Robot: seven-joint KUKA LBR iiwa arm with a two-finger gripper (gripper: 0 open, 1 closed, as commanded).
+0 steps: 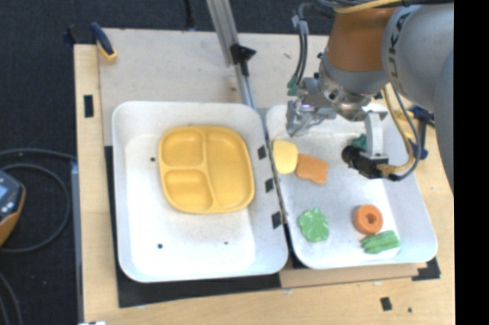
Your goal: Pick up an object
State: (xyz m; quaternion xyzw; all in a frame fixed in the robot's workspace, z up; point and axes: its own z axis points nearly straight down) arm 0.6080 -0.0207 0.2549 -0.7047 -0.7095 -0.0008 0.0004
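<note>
Two white bins on the bench. Left bin [137,239] holds a yellow divided plate [206,167], three compartments, sitting flat near the middle. Right bin [416,228] has the small stuff: a pale yellow piece [285,156] at its left edge, touching an orange wedge-shaped piece [312,169] just to its right. Lower down, a green leafy piece [313,225], an orange ring [368,219] to the right of it, and a green pod-like piece [380,242] just below the ring near the front rim.

Arm [374,17] comes in from the right, orange band up top, wrist over the back part of the right bin. Gripper [296,121] points down at the bin's back left corner, just above the pale yellow piece, not clearly touching it. Nothing visible between the fingers; whether they are apart or closed, cannot tell, too small and blurry. Black cable loop [367,161] hangs from the wrist over the bin. Metal pole [218,2] rises behind the bins.
</note>
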